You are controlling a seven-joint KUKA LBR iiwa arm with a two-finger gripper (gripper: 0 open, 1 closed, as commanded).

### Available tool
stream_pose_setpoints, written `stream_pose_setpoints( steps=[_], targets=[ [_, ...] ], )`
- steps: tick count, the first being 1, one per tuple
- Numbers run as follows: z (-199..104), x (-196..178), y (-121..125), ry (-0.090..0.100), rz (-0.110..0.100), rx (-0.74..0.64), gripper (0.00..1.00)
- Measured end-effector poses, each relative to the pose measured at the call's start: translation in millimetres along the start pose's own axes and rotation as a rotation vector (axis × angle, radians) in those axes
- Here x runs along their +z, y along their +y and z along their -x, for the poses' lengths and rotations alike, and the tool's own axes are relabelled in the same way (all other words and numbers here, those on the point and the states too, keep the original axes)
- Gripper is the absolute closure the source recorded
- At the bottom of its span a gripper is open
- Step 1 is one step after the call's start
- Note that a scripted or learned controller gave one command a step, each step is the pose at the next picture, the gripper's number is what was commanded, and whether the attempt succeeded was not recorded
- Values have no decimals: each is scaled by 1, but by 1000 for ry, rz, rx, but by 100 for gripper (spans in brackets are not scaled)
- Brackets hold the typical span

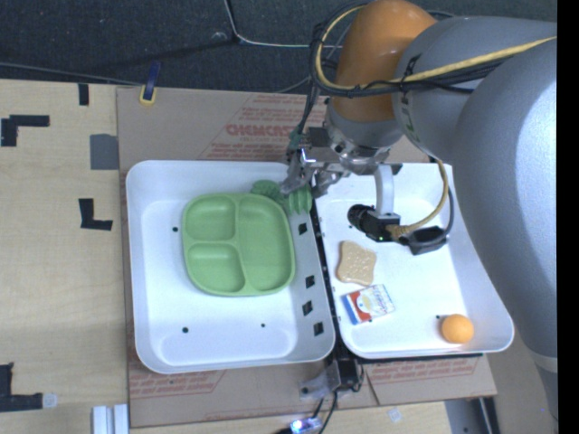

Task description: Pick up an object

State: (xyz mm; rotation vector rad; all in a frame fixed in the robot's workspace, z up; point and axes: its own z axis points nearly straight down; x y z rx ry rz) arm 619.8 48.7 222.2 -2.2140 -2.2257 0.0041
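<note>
My gripper (303, 179) hangs low over the back right corner of the left bin (149, 242), by the wall between the two bins. Right beneath it lies a small dark green object (270, 190), partly hidden by the gripper and by the rim of a light green divided plate (240, 244). The plate lies flat in the middle of the left bin. In the right bin (470, 278) sit a tan slice of toast (356, 263), a red, white and blue packet (367, 304) and an orange ball (457, 329).
The arm's large grey and orange body (434, 70) covers the back of the right bin. The bins stand on a cardboard sheet (208, 120) on the wooden bench.
</note>
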Motion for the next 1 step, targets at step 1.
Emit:
stream_pose_setpoints(
  steps=[1],
  targets=[
    [-48, 6, 9, 1, 2, -1, 100]
  ],
)
